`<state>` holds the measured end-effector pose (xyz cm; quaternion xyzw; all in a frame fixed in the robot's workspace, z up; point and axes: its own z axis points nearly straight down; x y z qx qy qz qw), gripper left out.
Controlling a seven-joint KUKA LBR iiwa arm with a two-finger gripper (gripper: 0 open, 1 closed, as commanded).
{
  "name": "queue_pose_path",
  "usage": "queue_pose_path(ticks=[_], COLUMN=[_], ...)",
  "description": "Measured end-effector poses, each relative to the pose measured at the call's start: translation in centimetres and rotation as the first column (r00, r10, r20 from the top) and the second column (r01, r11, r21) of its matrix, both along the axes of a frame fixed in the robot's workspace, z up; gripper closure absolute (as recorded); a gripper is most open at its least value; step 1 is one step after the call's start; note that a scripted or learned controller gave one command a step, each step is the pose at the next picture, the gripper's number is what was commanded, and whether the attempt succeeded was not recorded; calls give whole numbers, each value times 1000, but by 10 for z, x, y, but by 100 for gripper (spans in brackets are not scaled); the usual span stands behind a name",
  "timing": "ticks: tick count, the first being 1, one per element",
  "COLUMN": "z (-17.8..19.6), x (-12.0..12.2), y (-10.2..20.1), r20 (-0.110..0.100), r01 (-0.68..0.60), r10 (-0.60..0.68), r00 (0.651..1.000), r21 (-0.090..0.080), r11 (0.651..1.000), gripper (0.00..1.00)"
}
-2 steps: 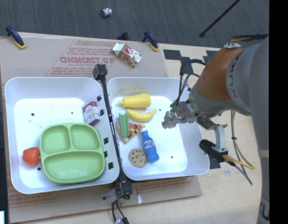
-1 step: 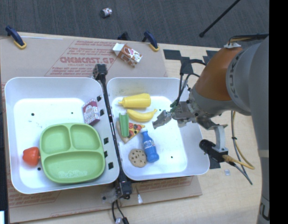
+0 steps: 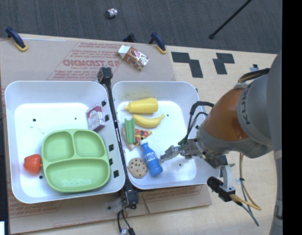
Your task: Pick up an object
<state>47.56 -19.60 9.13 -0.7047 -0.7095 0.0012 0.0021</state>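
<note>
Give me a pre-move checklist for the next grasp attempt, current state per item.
1. Hand inside the right bin: ok, it sits low in the bin just right of the blue bottle.
2. Object held in the hand: not ok, nothing shows between its fingers.
3. Finger opening: cannot tell, too small and blurred.
4. Nearest target reachable: ok, the blue bottle lies beside the hand, apart from it.
5. Clutter around the target: not ok, the cookie touches or nearly touches the bottle's lower left, and the pizza slice lies just above it.
6. Other targets free: ok, the banana and the yellow bottle lie uncovered higher in the bin.
</note>
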Motion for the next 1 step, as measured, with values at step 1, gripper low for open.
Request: queue_pose_path(ticks=[1], z=[10], x=[1], y=[1], r20=[0], r01=[-4], r10=[4], r00=[1000], r21=[1], r11=[1000], gripper=[100])
